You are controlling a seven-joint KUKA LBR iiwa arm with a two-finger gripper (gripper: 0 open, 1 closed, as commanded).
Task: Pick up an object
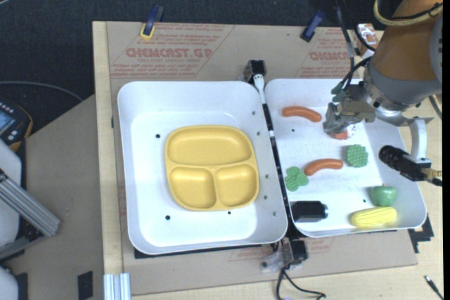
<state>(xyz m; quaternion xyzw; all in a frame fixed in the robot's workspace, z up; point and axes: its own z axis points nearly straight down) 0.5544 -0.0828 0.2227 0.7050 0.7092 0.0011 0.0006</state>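
I'm reading "CHEMCAST GP" on the desk (176, 51); claw (341, 124) is hovering over right bin (415, 218), can't tell its state.

red "CHEMCAST GP" print on brown board (176, 51) under bins, repeated partly at right, rest illegible

A yellow tray (209, 166) is sitting in a white bin (133, 151); orange sausages (301, 112), green broccoli (356, 156) are lying nearby.
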